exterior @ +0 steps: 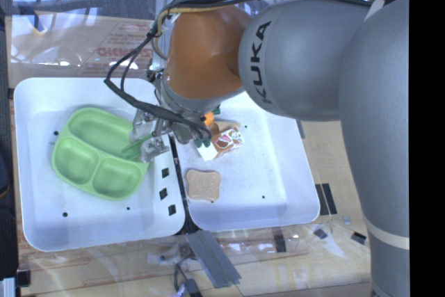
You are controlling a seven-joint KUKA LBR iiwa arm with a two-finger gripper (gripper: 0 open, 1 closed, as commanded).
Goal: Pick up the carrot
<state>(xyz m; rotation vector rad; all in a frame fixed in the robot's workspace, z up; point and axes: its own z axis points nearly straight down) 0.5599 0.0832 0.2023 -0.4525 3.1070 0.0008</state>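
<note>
A small orange piece with a bit of green, which I take for the carrot [208, 120], peeks out from under the wrist at the left side of the right bin [278, 170]. Most of it is hidden by the arm. My gripper [151, 138] hangs low over the wall between the two bins, at the right rim of the green plate [83, 149]. It sits to the left of the carrot and a little nearer the front. Something green lies by the gripper; I cannot tell whether it is the plate rim or a separate thing.
The green three-part plate lies in the left bin [35, 205]. A slice of bread [204, 186] and a red-and-white wrapped item [227, 139] lie in the right bin near the carrot. The bulky arm covers the back of the right bin.
</note>
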